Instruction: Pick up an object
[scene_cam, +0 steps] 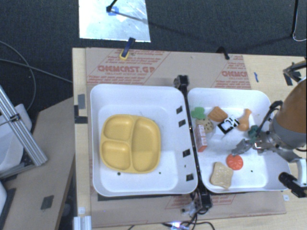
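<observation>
1. Tool (238, 150) hangs low in the right bin (261, 97), reaching in from the right; its tip sits just above and touching the edge of the red round piece (234, 162).
2. That red piece lies directly below-left of the tool (nearest of all the items), with the tan bread slice (222, 174) just beyond it.
3. Whether the tool is clenched or released, I cannot tell; nothing is visibly held.
4. The yellow divided plate (130, 143) sits well apart in the left bin (103, 99).
</observation>
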`<state>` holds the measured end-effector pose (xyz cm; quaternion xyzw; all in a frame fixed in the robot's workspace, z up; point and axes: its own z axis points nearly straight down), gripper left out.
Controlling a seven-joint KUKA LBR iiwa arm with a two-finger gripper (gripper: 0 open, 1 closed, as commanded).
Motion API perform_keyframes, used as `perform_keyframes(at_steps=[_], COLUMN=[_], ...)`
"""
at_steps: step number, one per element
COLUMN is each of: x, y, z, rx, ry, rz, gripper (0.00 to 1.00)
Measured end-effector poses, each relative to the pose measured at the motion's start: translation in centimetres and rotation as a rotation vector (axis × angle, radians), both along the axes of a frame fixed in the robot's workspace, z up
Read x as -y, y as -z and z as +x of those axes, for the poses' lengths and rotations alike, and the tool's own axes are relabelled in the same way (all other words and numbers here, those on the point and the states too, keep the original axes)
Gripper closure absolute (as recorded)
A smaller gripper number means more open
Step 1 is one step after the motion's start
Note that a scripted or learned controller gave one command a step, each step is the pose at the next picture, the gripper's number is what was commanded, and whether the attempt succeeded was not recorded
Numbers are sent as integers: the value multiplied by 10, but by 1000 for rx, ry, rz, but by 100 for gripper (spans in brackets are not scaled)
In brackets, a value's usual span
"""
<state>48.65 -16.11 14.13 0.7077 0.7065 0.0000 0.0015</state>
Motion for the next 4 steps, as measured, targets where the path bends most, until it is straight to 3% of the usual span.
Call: perform_keyframes(at_steps=[1, 2, 3, 4], x=[0, 0, -91, -140], y=[58, 44, -105, -188], z=[-1, 0, 69, 9], rx=[-5, 0, 20, 7], ry=[-2, -2, -19, -12], rz=[3, 3, 3, 5], gripper=[0, 100, 100, 100])
